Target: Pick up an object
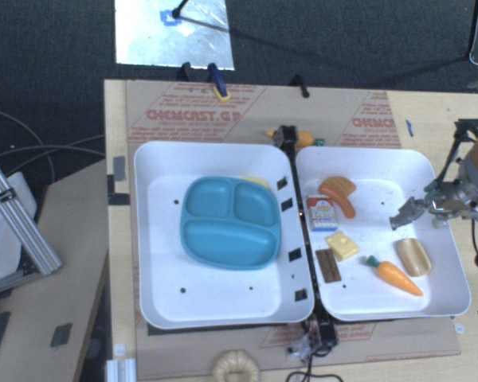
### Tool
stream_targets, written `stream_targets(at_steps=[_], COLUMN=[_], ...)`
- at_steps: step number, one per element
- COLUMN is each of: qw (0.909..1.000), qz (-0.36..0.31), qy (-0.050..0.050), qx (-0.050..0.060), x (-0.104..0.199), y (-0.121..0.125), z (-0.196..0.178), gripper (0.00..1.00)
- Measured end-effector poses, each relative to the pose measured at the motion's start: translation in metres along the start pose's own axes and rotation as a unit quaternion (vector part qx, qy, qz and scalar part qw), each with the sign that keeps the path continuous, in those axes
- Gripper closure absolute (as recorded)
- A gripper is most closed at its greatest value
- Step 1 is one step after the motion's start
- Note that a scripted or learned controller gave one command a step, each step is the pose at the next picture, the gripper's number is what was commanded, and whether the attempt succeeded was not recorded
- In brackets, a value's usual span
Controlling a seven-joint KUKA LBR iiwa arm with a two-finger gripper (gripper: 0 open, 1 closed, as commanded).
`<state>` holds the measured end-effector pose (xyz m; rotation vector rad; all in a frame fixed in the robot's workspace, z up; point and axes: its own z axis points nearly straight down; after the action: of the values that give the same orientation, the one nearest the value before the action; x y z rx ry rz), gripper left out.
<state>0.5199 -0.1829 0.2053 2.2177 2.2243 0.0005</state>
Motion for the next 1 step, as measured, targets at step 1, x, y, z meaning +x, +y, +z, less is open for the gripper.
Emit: stream_targets(at_steps=[1], qw=[1.0], qz=[0.001], qy=[0.0], qx=[0.001], x=[-0.0001], y=[0.0056], z=[0.061], gripper=[0.0])
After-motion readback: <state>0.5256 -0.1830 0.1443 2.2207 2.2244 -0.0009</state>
